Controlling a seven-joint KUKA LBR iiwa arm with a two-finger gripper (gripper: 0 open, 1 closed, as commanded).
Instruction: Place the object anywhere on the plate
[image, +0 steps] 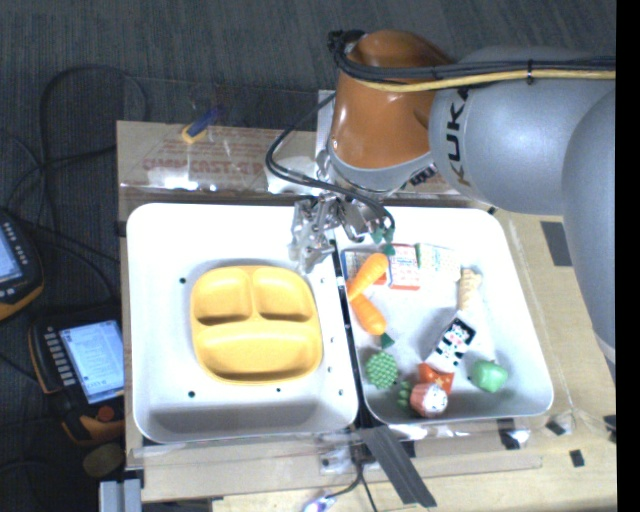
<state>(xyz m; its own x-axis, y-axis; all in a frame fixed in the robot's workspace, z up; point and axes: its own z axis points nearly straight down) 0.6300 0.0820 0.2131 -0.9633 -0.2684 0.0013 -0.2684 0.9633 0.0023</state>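
Lying just below-right of the gripper (318, 235) – apart from its fingers, whose spacing I could not tell – the carrot (367, 291) ran lengthwise down-right, away from them.

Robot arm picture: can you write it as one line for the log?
pincer: above the bins' divider, grip unclear | yellow plate: left bin, bare | carrots: right bin | step: placing not done

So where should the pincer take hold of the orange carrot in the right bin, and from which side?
Probably across the middle of the carrot, coming straight down from above. It lies flat and slanted in the right bin, close to the wall between the bins, so a side approach looks blocked. The fingers would best close across its narrow width, not along its length. The yellow plate waits in the left bin.
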